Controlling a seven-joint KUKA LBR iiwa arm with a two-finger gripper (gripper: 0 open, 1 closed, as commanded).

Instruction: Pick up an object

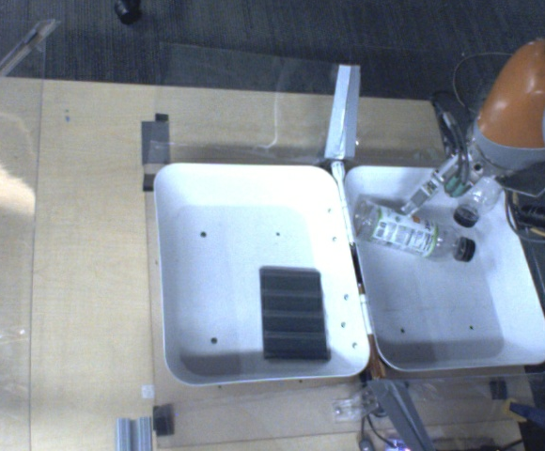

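Nearby, gripper [421, 195], clear bottle [406, 234], black block [294, 313]

The arm [536, 101] runs off the right edge — a second bottle [477, 200], perhaps, sits half-hidden beneath it.

Both bins white [244, 195] [498, 327] w/ small dark dots, ribbed pad [293, 313] in left bin black, bottle [406, 233] in right bin clear w/ white-green label & black cap, 2nd bottle [474, 205] clear w/ black cap, tabletop [85, 280] light wood, arm [521, 97] grey w/ orange band.
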